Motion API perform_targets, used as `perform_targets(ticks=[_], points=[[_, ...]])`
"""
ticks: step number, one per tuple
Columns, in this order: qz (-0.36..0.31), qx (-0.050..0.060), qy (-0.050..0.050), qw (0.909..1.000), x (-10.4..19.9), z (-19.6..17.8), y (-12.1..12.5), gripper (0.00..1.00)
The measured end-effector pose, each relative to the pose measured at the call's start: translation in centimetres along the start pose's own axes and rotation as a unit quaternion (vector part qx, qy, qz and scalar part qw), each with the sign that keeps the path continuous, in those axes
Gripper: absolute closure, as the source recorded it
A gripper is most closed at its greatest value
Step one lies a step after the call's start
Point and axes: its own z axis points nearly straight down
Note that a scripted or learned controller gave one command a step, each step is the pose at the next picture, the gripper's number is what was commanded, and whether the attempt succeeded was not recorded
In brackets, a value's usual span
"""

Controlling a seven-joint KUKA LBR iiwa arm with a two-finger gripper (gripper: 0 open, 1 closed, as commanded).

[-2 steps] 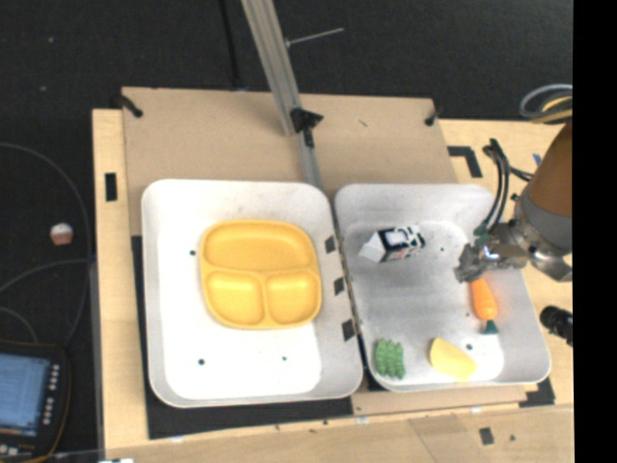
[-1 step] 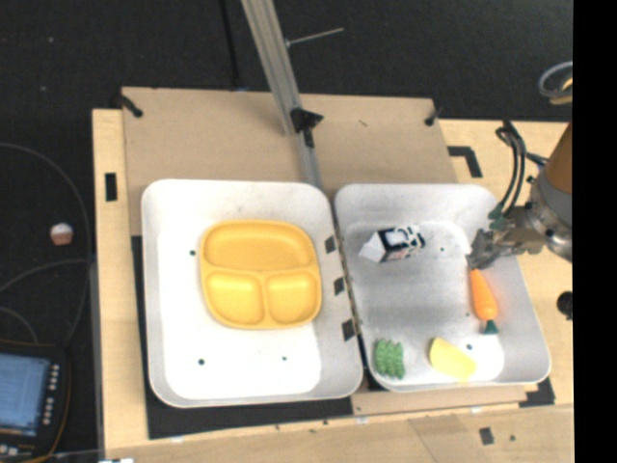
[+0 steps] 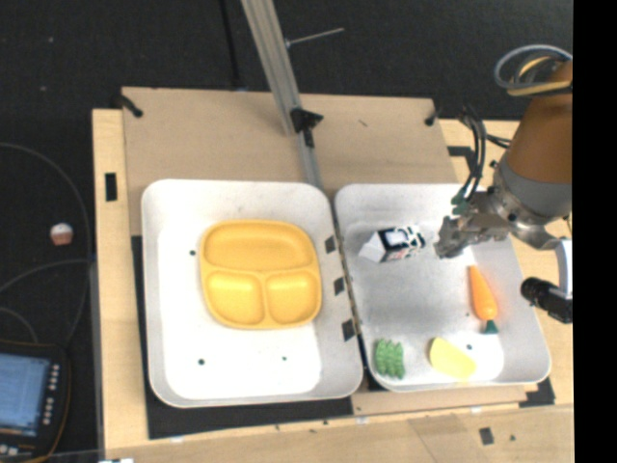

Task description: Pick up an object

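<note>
Yellow divided tray (image 3: 259, 272) — left bin (image 3: 169, 355), tablet (image 3: 27, 394), metal pole (image 3: 275, 61)

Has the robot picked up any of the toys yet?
Not yet. The gripper is over the right bin, close to the little milk carton. Nothing shows between its fingers. The carton, the carrot, the green toy and the yellow toy all lie in the bin. The grab and the lift are left.

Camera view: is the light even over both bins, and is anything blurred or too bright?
Camera view: the light is soft and mostly even; the left bin looks bright white, the right bin shows a grey patch in its middle; the end effector looks slightly blurred; the yellow tray is sharp, without glare.
</note>
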Motion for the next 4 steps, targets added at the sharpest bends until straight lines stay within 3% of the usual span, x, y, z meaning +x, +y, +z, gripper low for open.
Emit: perform_targets(ticks=[1,4], points=[[0.001,0.001,0.000,1.0000,4.1,0.8,3.3,1.00],[0.001,0.000,0.000,1.0000,16.8,0.3,9.0,1.00]])
